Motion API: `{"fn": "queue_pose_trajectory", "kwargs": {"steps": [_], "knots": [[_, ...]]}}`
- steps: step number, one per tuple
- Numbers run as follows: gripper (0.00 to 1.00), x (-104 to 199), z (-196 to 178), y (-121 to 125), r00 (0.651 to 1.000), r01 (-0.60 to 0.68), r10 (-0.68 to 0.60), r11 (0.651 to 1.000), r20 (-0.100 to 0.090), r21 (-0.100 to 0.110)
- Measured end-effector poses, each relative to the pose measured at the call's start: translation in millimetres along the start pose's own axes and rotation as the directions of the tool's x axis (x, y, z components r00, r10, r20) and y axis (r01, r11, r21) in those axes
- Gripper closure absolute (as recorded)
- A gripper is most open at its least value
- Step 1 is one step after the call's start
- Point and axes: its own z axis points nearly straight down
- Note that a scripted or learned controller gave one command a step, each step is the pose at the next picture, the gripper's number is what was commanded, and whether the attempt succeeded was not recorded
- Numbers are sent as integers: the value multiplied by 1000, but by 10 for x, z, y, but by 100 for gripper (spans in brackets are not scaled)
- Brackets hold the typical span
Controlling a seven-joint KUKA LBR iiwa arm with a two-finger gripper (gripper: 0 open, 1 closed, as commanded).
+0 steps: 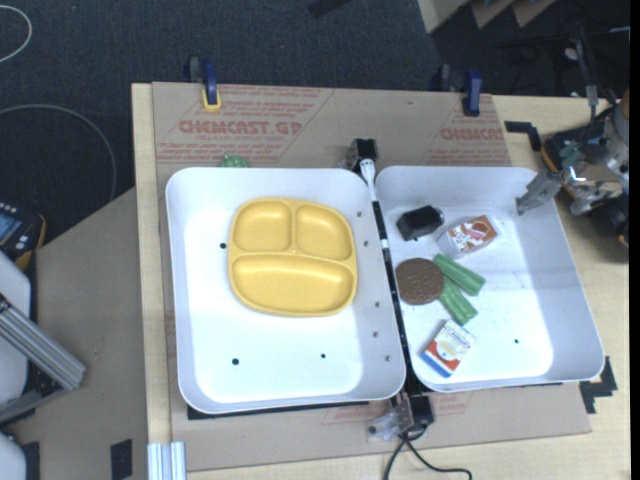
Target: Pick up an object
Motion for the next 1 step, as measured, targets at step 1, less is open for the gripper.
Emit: {"fn": "queue_pose_trajectory", "kwargs": {"steps": [1], "knots": [[100,-2,-112,8,1000,1,-1,1000,2,-4]]}}
